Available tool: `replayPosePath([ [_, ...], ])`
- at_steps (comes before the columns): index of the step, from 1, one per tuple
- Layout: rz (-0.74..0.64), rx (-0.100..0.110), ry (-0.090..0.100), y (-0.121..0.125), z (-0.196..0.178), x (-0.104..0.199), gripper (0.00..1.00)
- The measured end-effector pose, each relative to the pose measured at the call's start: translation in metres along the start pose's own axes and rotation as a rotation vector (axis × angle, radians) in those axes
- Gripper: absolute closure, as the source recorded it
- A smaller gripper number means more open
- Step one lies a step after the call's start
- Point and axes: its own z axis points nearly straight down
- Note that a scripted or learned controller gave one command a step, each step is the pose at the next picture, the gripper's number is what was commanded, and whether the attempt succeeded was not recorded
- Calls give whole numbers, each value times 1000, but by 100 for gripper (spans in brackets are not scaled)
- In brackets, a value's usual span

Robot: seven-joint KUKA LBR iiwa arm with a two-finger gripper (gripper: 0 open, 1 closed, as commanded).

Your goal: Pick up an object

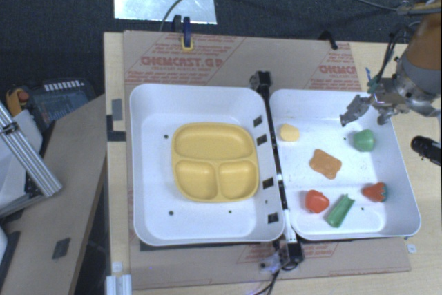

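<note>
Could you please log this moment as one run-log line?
claw: open, above right bin | holding: nothing | nearest: green ball | yellow tray: left bin

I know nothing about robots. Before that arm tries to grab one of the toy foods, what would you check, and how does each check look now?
1. Something to grab in the right bin: ok; green round piece, orange piece and others lie there.
2. Pincer carries nothing: ok.
3. Pincer spread wide enough to grasp: ok, it looks open.
4. Pincer near a target: ok; it hovers just up-left of the green round piece.
5. Target stands apart from its neighbours: ok.
6. Pincer height above the bin: cannot tell.
</note>
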Motion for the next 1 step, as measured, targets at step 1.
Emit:
replayPosePath([
  [1, -3, -12, -2, 2, -8, 0, 0],
])
